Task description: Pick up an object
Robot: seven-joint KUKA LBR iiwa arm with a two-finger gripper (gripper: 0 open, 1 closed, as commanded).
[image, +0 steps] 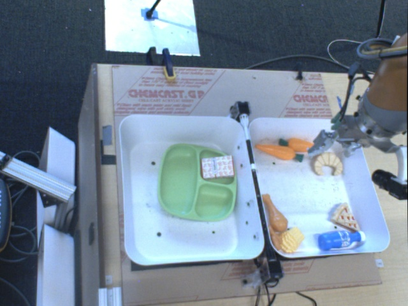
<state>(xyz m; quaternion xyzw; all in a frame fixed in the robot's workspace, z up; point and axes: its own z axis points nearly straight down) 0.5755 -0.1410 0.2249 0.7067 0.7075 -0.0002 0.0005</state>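
Though reaching in over the right bin (373,190), holds nothing yet. Gripper (333,144) hovers at that bin's far side, grey fingers (322,141) spread a little, with only white bin floor between them. Just below the fingers, nearly touching: a croissant (328,164), curled and pale. Just to the left of the fingers: two carrots (285,148) lying side by side, orange with green stub ends. Well nearer the camera than the fingers: a waffle wedge (345,217), a blue bottle (340,239) on its side, a yellow ridged piece (292,238), and a drumstick (275,213) close to the divider. Far to the left of the fingers, in the left bin (137,190): a green sectioned tray (185,183) carrying a patterned cracker square (217,167) on its upper right compartment.
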